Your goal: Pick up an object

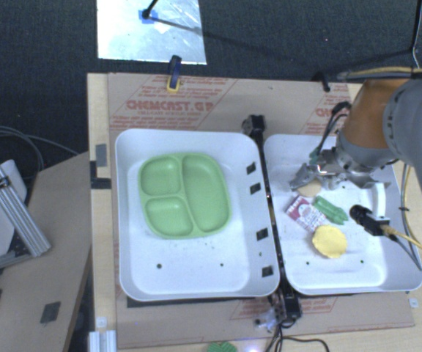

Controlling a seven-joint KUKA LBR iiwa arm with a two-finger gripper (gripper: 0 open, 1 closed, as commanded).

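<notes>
Where your end effector sits: the end effector (pixel 315 176) is low over the upper left part of the right bin (pixel 357 271), at the end of the grey arm (pixel 405 119), which reaches in from the right.
End effector state: you cannot tell from this view whether it is open or closed, and you can see nothing gripped in it.
Pale yellow piece: a pale yellow piece (pixel 310 188) lies on the bin floor right at the end effector's lower edge; whether the two touch, you cannot tell.
Red-and-white packet: the red-and-white packet (pixel 303 211) lies flat just below that piece, near the bin's left wall.
Green object: the long green object (pixel 330 210) lies at a slant just beside the packet, on its right.
Yellow disc: the yellow disc (pixel 330 241) rests below the green object, close to it, about mid-bin.
Left bin: the left bin (pixel 189 271) carries a light green divided plate (pixel 184 195) with three compartments, set in its upper half.
Tabletop: both bins sit side by side on a tabletop (pixel 196 101) covered with brown printed board.
</notes>
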